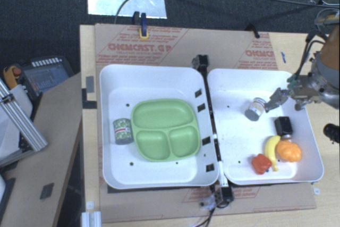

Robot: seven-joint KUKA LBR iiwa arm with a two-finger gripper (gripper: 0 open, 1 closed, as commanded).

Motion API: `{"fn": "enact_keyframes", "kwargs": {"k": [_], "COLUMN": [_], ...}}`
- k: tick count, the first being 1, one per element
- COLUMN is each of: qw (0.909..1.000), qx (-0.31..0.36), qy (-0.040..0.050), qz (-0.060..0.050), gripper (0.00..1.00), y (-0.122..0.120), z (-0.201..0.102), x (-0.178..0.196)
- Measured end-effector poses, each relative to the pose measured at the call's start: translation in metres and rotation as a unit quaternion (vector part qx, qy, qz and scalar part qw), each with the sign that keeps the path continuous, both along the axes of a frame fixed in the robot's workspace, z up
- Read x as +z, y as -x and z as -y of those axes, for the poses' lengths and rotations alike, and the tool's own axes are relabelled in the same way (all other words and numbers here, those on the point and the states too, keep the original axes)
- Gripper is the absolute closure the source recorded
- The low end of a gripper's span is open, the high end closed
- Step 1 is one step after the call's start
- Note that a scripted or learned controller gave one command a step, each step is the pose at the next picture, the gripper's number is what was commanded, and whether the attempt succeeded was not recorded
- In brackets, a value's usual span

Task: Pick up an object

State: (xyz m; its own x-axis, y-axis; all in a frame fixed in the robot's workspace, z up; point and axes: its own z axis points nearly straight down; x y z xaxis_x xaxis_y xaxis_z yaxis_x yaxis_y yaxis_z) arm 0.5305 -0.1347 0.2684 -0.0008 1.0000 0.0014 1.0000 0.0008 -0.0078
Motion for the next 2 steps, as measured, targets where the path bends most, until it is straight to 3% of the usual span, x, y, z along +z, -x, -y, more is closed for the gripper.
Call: {"fn": "enact_keyframes", "kwargs": {"k": [1,2], "qw": [1.0000,1.0000], "qx": [0.001,0.000], "qy": [0.0008,0.0007], "qz": [0.005,0.003], "gripper": [0.00,0.00], "y": [-0.002,-0.006], "z": [0.000,0.009], "x": [0.005,-0.045]}}
